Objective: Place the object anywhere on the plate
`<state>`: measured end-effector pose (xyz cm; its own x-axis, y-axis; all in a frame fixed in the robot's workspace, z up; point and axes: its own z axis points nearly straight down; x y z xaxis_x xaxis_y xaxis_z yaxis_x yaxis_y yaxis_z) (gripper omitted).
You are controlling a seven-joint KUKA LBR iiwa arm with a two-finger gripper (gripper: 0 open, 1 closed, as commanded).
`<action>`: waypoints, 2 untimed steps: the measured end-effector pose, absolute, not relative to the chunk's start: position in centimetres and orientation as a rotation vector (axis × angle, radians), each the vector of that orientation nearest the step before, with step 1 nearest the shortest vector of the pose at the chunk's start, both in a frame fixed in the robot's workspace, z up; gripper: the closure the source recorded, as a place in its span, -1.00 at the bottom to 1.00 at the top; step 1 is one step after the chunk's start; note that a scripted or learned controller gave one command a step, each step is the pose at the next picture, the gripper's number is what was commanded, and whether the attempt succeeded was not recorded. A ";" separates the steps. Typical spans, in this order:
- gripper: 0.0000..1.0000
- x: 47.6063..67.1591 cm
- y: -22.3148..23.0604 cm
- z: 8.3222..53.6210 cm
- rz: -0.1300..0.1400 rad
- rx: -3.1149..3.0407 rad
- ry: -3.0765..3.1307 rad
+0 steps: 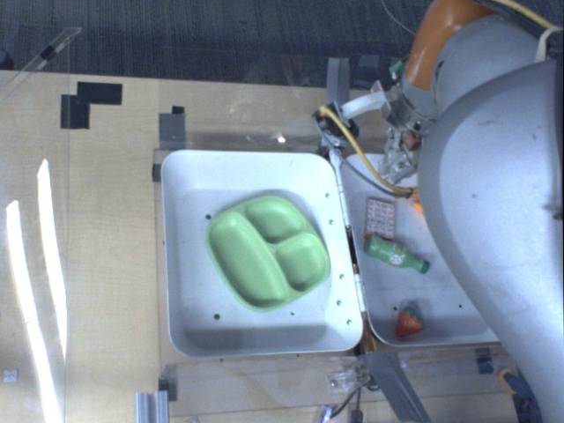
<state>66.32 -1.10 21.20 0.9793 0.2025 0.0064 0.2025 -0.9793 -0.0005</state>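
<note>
Your gripper [398,159] low in the right bin [441,329], finger state impossible to tell, green bottle [397,255] just below it, strawberry [409,322] farther down, green plate [267,251] off left.

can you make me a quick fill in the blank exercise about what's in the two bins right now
1. The green plate lies in the ____ bin of the camera view.
2. The plate is divided into ____ compartments.
3. The green bottle lies on its side in the right bin, between the small patterned packet and the ____ toy strawberry.
4. The colour of the band above the arm's wrist is ____.

Missing words: left; three; red; orange
</note>
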 end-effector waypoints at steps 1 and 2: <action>1.00 61.6 -4.5 18.5 -0.002 -3.119 -0.375; 1.00 66.3 -4.2 18.6 -0.007 -3.125 -0.321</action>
